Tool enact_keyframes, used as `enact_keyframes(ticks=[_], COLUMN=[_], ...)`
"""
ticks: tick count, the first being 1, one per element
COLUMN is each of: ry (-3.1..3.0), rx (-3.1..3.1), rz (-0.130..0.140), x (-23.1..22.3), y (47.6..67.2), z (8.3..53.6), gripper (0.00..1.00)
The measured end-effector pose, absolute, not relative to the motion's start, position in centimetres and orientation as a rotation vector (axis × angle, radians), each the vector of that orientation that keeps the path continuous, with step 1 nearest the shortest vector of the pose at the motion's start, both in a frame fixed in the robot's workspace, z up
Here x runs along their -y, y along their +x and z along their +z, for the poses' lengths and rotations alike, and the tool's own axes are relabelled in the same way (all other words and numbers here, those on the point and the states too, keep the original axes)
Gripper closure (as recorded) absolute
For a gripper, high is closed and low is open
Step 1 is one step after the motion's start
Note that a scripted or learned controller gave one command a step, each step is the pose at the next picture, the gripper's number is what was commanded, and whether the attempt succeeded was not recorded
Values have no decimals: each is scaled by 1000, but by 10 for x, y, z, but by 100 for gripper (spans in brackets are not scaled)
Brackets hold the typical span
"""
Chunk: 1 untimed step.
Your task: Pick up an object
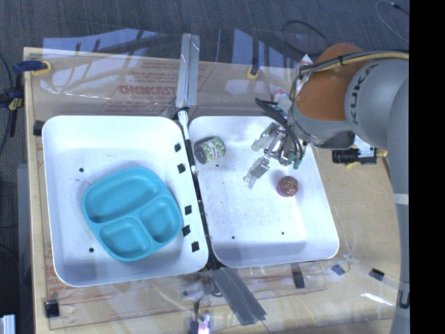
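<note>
Camera view puts the gripper (262, 157) over the right bin (316, 239), in its upper middle part, with the grey arm (375, 103) and its orange band reaching in from the right. We see its two fingers spread apart, one tip near the top and the other lower down toward the bin floor, and nothing sits between them; we judge it to be empty-handed.

Nearest to it is a small reddish-brown ball (288, 185), lying on the bin floor just beside the lower fingertip, to its right and slightly below. Farther off, against the bin's left wall near the divider, a small green-labelled can (210, 149) lies on its side. Across the divider, the left bin (62, 145) holds a turquoise three-compartment plate (132, 214), well apart from the gripper.

We take the step in hand to be lining up over a target before descending. The ball looks the easier choice, as it is close and stands clear of the walls. To do this well we would centre the open fingers so they straddle the ball evenly, come straight down until the tips are level with its middle, then close gently, since a round thing can squirt out sideways. The can, tucked against the wall, leaves little room for a finger on that side.
</note>
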<state>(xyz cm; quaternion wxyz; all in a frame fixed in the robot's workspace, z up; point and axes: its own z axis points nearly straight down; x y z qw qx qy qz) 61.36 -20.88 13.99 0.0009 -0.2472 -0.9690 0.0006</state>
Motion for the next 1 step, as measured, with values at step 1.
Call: enact_keyframes(ticks=[1], ry=[-1016], rx=[2979], rz=[9], x=[123], y=[597], z=[104], gripper=[0])
